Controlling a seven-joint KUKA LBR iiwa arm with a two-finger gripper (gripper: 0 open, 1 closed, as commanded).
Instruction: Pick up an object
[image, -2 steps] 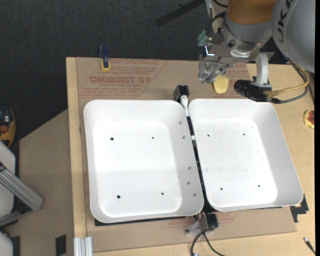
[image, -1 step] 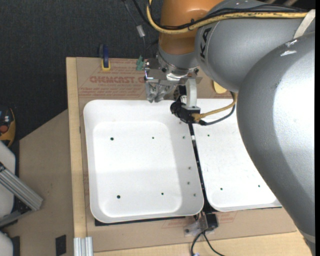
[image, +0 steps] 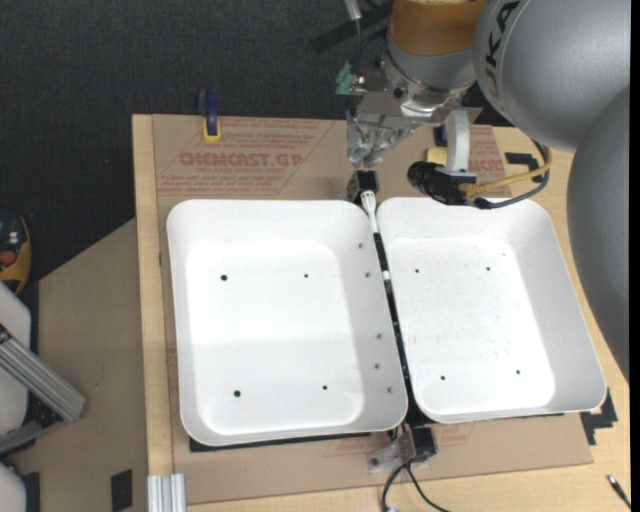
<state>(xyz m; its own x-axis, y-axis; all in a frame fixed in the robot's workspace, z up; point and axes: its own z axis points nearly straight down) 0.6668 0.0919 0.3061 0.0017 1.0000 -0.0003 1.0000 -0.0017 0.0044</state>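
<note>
A small slim thing lay at the far end of the narrow gap between the two bins, black at its far tip and white along its nearer part. It was too small to make out what it was, and its near end could not be told apart from the dark seam running on between the rims. The hand hung just above its black tip. Whether the two touched could not be told, nor whether the hand was released or clenched, since its pale metal parts blurred together there.

The arm was cut off by the top and right edges. It was a broad, smooth grey casing, with a glossy orange band above the wrist.

The left-hand bin and the right-hand bin were shallow white trays with rounded corners and raised lips. Their floors were matt and marked with a few tiny dark dots. The rims met or nearly met along the seam.

Both sat on the surface, a tan board with faded red lettering, partly covered by the bins. A blue and yellow clamp gripped its far edge. A ribbed metal rail lay at the lower left, cut off by the frame, and a thin dark cable trailed from the near edge.
</note>
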